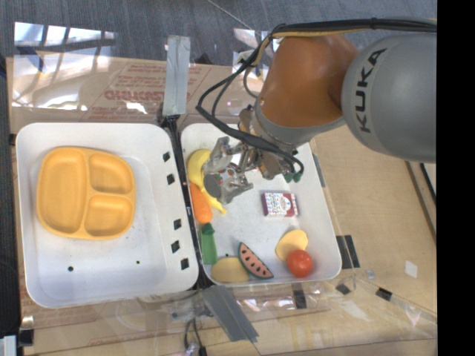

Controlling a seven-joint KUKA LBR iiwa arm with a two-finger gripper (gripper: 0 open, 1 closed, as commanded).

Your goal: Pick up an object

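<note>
A grey arm (393,99) lettered KUKA is seen, banded orange (304,80), with black cables (237,87) looped alongside

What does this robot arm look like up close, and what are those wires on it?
The arm is a thick, rounded grey tube with KUKA printed in dark letters and a glossy orange band above the wrist. Black cables loop along it down to a small metal gripper.

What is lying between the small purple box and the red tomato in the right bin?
In the camera view, a yellow slice-shaped toy lies between the purple box and the tomato, touching the tomato.
</note>
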